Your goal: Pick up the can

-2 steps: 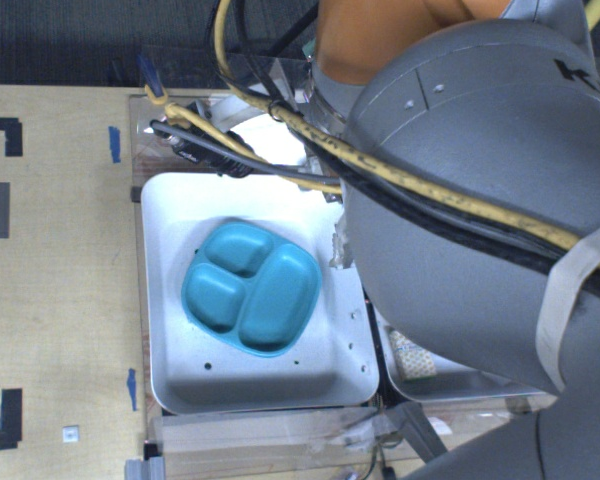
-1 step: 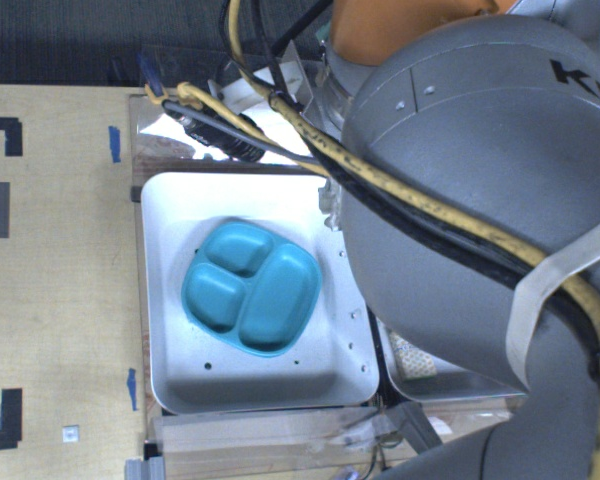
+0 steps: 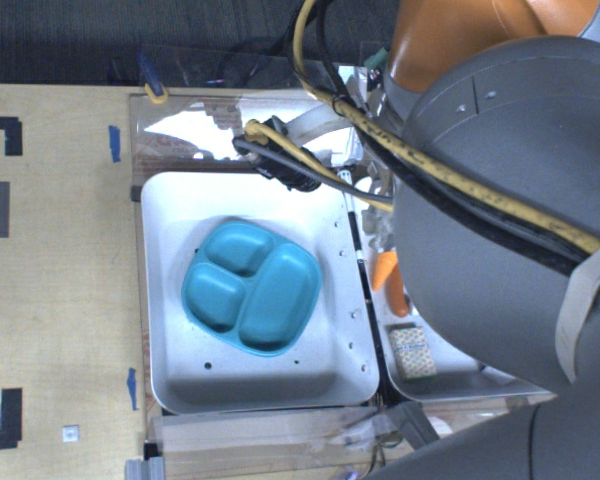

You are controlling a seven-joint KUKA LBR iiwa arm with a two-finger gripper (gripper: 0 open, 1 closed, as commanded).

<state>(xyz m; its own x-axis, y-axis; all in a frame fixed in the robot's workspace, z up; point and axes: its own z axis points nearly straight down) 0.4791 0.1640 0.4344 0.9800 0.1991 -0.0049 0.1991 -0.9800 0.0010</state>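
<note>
- Currently, task progress cannot be confirmed: the can is nowhere I can identify it, so I cannot state its location, and I judge the pick as not shown complete.
- My arm (image 3: 500,218) extends from the right over the right bin (image 3: 450,380), covering most of that bin; if the can lies there, it is under the arm.
- End effector state: cannot be determined, since my own wrist blocks it.
- Left bin (image 3: 170,218): shallow, white, smooth plastic with rounded corners. At its middle rests a blue divided plate (image 3: 252,286), glossy, rounded, with three compartments.
- Right bin, left edge: an orange object (image 3: 388,273), tapered and smooth, possibly a carrot toy; closer to the bin's near corner, a tan mesh-textured item (image 3: 412,352), rectangular, with a woven surface.
- Arm housing: matte grey curved shell, orange glossy band (image 3: 460,18) above it; yellow and black cables (image 3: 380,138) run across the far edge of the left bin.
- Remaining: locate, grasp and lift the can.
</note>
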